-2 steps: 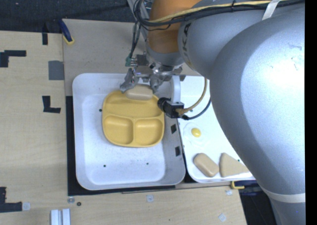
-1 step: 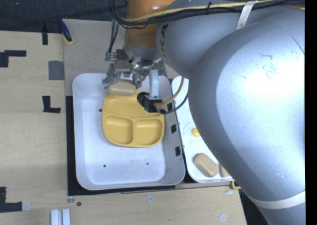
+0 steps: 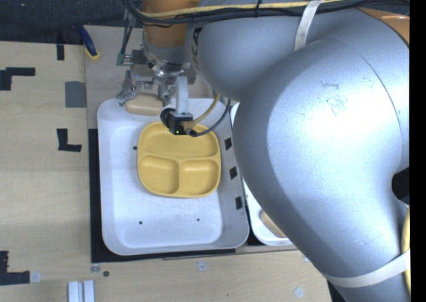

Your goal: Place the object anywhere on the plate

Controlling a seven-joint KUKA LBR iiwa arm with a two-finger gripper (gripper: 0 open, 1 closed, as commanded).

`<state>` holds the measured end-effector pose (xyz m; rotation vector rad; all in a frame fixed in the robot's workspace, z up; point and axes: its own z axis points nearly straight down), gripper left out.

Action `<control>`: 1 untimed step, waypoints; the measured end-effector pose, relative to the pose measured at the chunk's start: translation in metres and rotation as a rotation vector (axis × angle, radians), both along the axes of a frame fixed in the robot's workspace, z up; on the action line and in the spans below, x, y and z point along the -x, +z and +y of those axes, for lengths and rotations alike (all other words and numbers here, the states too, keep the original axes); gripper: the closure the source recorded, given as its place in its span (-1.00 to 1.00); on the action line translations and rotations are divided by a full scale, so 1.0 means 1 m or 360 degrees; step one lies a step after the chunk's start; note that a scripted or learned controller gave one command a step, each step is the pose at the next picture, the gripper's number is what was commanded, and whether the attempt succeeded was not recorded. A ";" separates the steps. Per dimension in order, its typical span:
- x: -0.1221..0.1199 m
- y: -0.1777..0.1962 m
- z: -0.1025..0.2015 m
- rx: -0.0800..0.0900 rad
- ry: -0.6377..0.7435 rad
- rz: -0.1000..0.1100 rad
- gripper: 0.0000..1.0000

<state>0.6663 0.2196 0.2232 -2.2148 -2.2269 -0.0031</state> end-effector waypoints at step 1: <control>0.000 -0.001 -0.003 0.0005 -0.0004 0.0003 -1.00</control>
